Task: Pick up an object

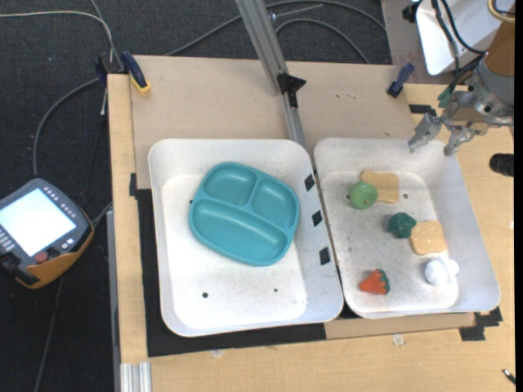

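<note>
My gripper (436, 140) hangs over the far right corner of the right bin (470, 219), fingers apart with nothing between them. Below it in that bin lie a green ball (362, 195) touching a tan block (382, 186), a dark teal lump (400, 224), a yellow-tan piece (428, 238), a white object (436, 273) and a red strawberry-like toy (374, 282). All of these sit nearer the camera than the gripper.
The left bin (176, 284) holds a teal divided plate (243, 212). A metal pole (263, 35) slants across the bench behind the bins. Blue clamps (136, 73) grip the board's far edge. A handheld pendant (37, 231) lies on the floor at left.
</note>
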`<state>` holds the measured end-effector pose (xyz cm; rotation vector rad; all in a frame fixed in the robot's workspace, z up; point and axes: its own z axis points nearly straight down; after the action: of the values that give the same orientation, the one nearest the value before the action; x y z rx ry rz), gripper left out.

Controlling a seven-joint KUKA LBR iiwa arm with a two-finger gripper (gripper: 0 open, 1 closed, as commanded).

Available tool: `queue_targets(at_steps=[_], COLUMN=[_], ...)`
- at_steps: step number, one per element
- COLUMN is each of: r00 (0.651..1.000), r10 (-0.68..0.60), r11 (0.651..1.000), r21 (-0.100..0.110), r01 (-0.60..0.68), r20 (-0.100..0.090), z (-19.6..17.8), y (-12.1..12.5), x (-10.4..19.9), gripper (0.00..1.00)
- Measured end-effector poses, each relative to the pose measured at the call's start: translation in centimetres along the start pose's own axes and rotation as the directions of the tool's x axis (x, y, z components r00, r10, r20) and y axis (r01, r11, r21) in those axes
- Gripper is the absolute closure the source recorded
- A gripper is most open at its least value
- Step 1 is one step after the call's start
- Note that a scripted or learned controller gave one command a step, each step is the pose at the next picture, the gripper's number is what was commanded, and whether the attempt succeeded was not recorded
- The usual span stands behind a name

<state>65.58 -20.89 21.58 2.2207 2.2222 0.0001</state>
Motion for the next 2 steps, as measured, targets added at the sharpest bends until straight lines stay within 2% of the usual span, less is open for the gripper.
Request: queue_targets(at_steps=[1, 2], r00=[1.0, 1.0], r10=[0.0, -0.001], r11=[1.0, 1.0], r21=[0.005, 0.005], r01=[0.0, 0.001], r20=[-0.001, -0.001], z=[4.3, 8.9], y=[-0.4, 0.4], x=[0.3, 0.4], gripper=[0.0, 0.0])
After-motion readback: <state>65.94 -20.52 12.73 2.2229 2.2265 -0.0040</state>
